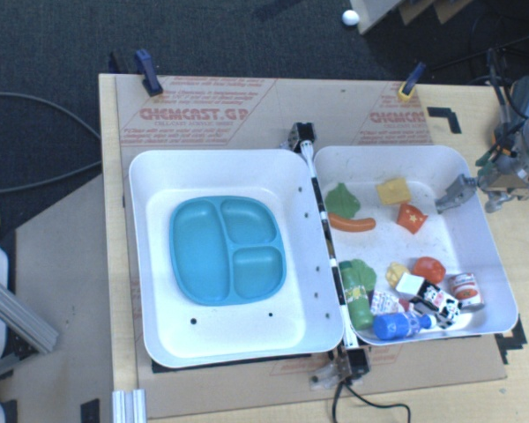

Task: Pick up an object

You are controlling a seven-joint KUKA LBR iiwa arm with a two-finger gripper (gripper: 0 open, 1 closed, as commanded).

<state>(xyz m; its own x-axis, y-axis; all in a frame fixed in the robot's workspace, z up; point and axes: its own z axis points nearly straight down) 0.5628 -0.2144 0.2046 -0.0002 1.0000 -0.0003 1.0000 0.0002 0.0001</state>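
Printed lettering on the cardboard under the bins

The cardboard sheet (247, 104) carries red print reading roughly "CHEMCAST GP" at upper centre of the frame, repeated partly at upper right near the right bin (498, 263); the smaller lines beneath are too blurred to read.

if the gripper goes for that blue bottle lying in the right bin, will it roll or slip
The blue bottle lies on its side and looks round, so a nudge would probably roll it. Toys crowd against it, which may block the roll. Its smooth surface might slip.
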